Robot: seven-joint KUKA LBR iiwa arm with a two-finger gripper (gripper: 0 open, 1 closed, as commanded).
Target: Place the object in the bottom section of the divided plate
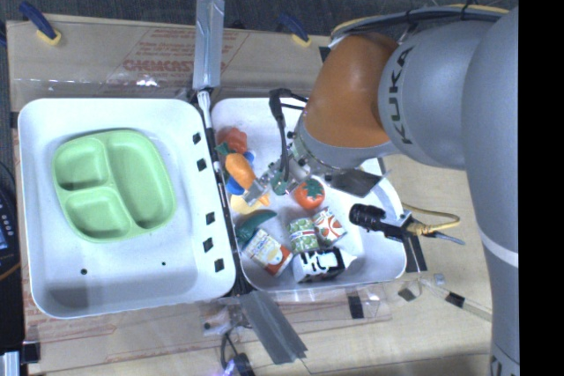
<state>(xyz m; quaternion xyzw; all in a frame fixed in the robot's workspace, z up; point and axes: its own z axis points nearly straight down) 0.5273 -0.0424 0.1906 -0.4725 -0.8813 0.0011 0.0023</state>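
Grey and huge, the arm [449, 84] fills the right side, closest to the lens, its orange band [348, 92] bulging over the right bin. It reaches in from the right and dips toward the pile of toy food.

Next in size, the worktop [106, 40], brown board with blue clamps at the back edge. On it sit the two white bins side by side. Left bin [53, 277]: it carries the green divided plate [113, 182], lying flat, two small sections on the left side and one long section on the right. Nothing lies in any section.

Right bin [388, 264]: crowded. The gripper [280, 179] hangs low over the middle of the heap, and its tips are lost among cables and toys, so whether the fingers are spread or pressed together cannot be told, nor whether they pinch anything.

Just beside the gripper, to its right, sits a red tomato-like piece [309, 195]. To its left, an orange carrot-like piece [238, 168], with a reddish piece [233, 138] just behind it near the divider wall. Nearer the front: a small can with green label [304, 235], a red-and-white can [330, 227] touching it, a little carton [267, 249], and a black-and-white box [322, 264] at the front rim. Every object sits in the right bin, well apart from the plate.
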